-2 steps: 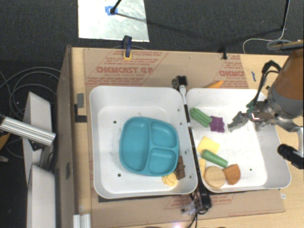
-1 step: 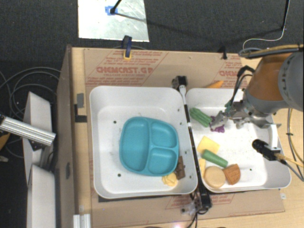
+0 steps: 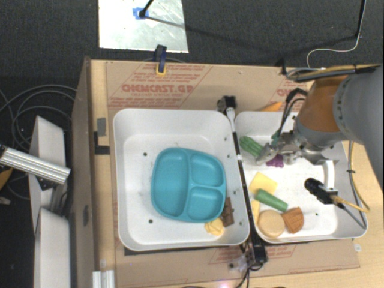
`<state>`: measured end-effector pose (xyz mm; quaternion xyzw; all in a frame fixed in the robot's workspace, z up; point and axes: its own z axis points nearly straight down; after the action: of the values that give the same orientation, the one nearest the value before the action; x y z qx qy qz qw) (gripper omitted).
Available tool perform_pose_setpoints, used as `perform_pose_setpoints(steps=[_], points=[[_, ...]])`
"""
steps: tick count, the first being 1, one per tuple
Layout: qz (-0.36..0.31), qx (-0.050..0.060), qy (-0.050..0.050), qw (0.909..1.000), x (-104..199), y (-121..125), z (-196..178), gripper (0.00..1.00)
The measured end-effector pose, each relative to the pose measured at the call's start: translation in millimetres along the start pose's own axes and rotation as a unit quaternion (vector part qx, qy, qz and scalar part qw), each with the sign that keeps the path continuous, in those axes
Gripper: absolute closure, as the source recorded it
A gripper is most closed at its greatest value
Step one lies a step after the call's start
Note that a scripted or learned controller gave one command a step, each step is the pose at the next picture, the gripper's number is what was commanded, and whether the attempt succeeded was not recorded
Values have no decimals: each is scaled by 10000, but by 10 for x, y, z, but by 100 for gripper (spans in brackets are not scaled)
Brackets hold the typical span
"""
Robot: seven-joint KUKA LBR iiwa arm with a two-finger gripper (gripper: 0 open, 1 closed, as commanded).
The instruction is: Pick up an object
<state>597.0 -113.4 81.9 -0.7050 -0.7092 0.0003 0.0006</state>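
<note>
Red print reading "CHEMCAST GP" runs across the brown sheet under the bins. The claw hovers in the right bin, just above a small purple object; its state cannot be told.

Hand over right bin (by purple toy), blue plate left

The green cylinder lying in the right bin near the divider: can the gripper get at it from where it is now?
Probably yes. The green cylinder lies uncovered just left of the gripper, though a purple object lies near the fingers.
</note>
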Motion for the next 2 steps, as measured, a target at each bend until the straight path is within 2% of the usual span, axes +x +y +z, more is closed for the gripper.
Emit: perform_pose_setpoints(steps=[1, 2], points=[[-9, 20, -5, 10000, -345, 672, -39, 0], [24, 5, 4, 10000, -124, 153, -22, 0]])
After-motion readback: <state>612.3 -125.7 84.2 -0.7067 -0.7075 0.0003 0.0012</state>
